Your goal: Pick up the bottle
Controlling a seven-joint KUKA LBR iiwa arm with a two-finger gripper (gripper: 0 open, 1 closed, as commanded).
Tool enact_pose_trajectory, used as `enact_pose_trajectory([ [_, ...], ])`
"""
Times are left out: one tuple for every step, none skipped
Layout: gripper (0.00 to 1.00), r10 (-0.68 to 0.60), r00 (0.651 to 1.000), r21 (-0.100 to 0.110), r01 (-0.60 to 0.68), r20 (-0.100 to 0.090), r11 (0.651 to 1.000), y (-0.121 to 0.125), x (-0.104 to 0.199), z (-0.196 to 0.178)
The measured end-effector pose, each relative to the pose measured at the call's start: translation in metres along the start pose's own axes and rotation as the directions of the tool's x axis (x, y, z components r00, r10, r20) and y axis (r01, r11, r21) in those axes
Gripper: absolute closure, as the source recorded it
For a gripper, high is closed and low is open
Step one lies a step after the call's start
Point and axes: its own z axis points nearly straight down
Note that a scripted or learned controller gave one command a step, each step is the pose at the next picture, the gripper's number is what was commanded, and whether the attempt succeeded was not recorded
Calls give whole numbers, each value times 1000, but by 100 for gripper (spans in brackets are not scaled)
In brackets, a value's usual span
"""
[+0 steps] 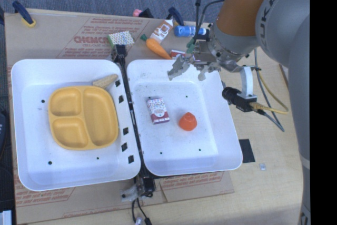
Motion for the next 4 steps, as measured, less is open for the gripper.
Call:
enact_pose_trajectory([
  [0,153,988,3,-153,0,988,31,11,138],
  [100,149,989,4,-149,0,989,31,11,127],
  [100,252,968,2,-252,-1,968,-63,60,82],
  [100,504,864,4,-504,0,864,-114,80,83],
])
